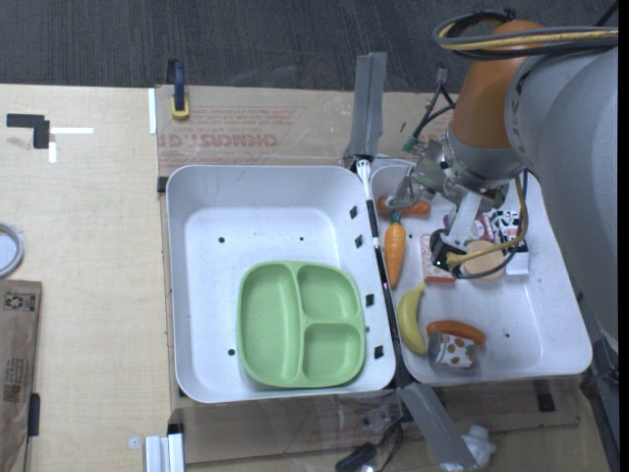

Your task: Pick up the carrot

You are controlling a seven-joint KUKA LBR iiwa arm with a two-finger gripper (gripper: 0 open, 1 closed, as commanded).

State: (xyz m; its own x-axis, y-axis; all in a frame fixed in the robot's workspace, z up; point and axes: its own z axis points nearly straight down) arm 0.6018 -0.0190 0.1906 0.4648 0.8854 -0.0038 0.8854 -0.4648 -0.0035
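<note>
While the arm reaches in from the right of the camera view, its gripper [418, 187] is seen low over the back-left part of the right bin [550, 342], w/ the orange wrist band above it. The carrot [393, 249] is found lying in that bin along the left wall, green top toward the gripper, tip pointing toward the front; it is placed just in front of the gripper, close to it but not betw. the jaws. Whether the jaws are open or closed can't be told, since they are blurred and partly covered by the wrist. A 2nd small orange item [413, 206] is seen right under the gripper, approx. at the carrot's top end; what it is can't be made out. A banana [410, 320] is laid in front of the carrot, near the same wall. A sausage-like red piece [455, 329] and a small printed can [452, 351] are set beside the banana. In the left bin [197, 264] a green divided plate [301, 324] is seen, lying flat toward the front-right.
</note>
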